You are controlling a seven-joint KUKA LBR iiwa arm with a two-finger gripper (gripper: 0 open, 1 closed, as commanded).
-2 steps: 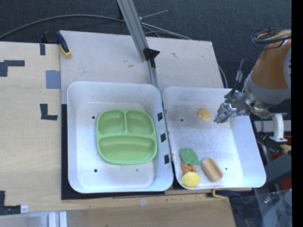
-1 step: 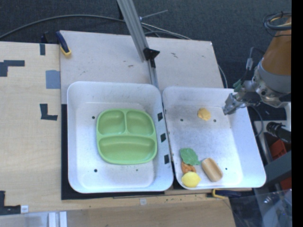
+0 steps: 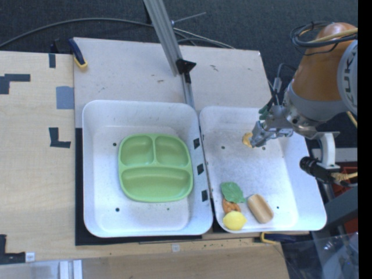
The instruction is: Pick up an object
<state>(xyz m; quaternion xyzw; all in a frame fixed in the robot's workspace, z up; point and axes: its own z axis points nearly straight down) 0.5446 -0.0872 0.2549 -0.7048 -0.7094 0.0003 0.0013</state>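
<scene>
A small yellow-orange object (image 3: 248,139) lay in the right bin (image 3: 302,173) toward twelve o'clock, touching the pincer (image 3: 260,137) at its nine o'clock. It looked light, rounded and probably smooth, best taken across its middle. Whether the pincer gripped it, I cannot tell.

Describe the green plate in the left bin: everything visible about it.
The green plate is a light green, plastic-looking tray with rounded corners and three compartments: two small ones on the far side, one wide one nearer the camera. It lies flat, right side up, about the middle of the left bin, its compartments bare, nothing touching it.
</scene>
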